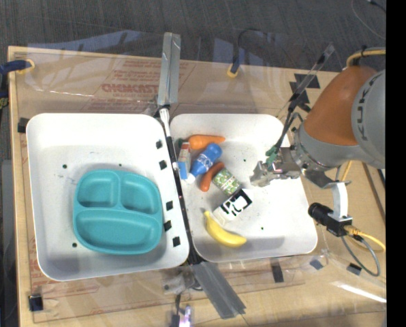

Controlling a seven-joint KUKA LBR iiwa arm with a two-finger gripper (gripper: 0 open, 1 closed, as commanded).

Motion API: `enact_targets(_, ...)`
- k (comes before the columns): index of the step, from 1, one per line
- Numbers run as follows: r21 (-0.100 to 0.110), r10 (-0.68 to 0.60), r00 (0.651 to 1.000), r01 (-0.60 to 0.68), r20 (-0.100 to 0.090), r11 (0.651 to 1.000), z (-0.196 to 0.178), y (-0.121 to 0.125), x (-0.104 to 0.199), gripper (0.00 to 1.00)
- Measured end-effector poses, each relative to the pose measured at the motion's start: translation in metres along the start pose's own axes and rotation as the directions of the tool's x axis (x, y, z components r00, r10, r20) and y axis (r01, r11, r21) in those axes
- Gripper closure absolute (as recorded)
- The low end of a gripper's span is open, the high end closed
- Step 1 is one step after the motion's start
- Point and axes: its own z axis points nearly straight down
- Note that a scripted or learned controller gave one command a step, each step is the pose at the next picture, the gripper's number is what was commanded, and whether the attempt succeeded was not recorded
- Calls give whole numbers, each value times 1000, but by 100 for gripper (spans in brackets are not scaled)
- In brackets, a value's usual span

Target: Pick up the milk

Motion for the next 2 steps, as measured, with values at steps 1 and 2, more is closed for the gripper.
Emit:
enact_targets(1, -4, -72, 997, 72, 1, 997, 91, 2, 33, 0)
enact_targets(2, -1, -122, 993, 122, 0, 993, 75, -46, 82, 0)
